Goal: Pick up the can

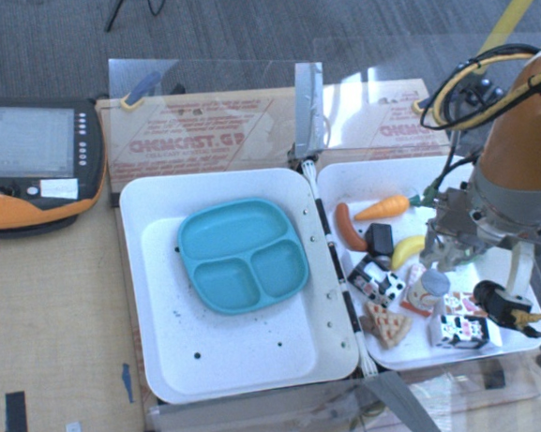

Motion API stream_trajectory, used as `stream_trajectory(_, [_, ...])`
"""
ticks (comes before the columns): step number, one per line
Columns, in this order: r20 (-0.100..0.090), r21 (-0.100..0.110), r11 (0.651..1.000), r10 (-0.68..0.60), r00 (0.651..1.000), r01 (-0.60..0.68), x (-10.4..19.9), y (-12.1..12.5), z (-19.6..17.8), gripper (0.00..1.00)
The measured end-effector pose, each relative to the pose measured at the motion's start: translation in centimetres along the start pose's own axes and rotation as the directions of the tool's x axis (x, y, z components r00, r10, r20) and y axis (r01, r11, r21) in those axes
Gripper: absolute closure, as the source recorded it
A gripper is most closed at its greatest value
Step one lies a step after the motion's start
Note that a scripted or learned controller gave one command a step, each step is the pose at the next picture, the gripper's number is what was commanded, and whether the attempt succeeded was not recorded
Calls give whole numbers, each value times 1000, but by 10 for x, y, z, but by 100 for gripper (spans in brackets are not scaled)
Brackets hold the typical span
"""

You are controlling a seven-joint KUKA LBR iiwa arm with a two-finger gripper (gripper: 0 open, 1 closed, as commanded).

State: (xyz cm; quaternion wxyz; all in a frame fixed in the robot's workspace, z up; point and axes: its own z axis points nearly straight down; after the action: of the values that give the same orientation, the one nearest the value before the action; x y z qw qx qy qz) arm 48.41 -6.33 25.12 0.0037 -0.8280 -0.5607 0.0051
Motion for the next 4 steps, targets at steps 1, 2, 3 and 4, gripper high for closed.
stream_trajectory(1, [0,0,1000,0,1000,0,0,0,0,0])
stream_trajectory(2, [-2,-4,988,-155,988,155,-18,57,108,0])
stream_trajectory(3, [-3,-13,971,-239,971,238,-45,98,164,0])
stream_trajectory(4, [-3,-15,966,-258,966,258,-77,118,165,0])
